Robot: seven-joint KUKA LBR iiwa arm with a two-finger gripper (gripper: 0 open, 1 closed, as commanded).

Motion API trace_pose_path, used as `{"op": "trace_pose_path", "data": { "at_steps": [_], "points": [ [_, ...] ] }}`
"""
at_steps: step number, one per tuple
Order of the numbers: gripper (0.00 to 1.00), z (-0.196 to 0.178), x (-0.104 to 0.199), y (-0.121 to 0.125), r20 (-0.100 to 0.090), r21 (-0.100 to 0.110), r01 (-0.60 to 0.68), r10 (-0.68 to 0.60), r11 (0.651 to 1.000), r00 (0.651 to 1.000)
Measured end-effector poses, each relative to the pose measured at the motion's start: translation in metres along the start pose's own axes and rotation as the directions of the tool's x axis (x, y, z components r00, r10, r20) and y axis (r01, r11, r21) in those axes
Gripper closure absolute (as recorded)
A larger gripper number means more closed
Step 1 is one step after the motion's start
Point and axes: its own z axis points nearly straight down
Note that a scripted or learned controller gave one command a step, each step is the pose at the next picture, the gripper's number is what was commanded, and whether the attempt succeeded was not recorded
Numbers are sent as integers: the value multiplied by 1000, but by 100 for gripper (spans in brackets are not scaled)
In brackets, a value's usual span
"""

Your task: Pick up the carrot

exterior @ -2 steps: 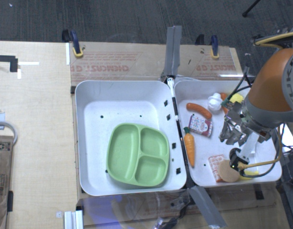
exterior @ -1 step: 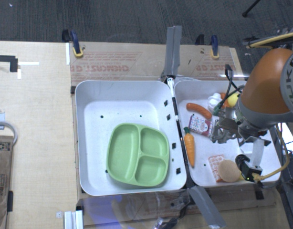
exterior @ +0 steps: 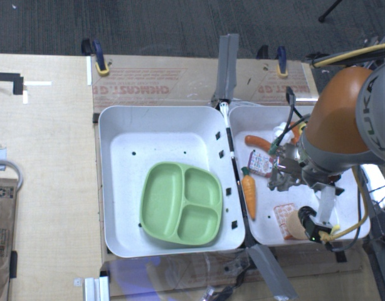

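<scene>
- Cardboard sheet [exterior: 180, 80] lying under the far edge of both bins carried faint red print, upside down in the camera view; it read roughly "CHEMCNZT", with the letters uncertain.
- Brown paper bag [exterior: 3, 221] at the left edge bore a recycling sign; the small print below it was too small to read.

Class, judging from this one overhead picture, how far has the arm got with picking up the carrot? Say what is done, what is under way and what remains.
Done: nothing yet; the carrot lies in the right bin, by its left wall. In hand: the arm is over that bin, with the gripper to the carrot's right, above a small packet, not on the carrot. Left: move over the carrot, grasp it and lift it.
</scene>
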Motion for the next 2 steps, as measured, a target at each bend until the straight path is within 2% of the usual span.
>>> {"op": "trace_pose_path", "data": {
  "at_steps": [1, 2],
  "points": [
    [100, -63, 11, 8, 2, 0, 16, -16, 1000, 1000],
    [100, -31, 74, -23, 1, 1, 196, -196, 981, 981]
  ]
}}
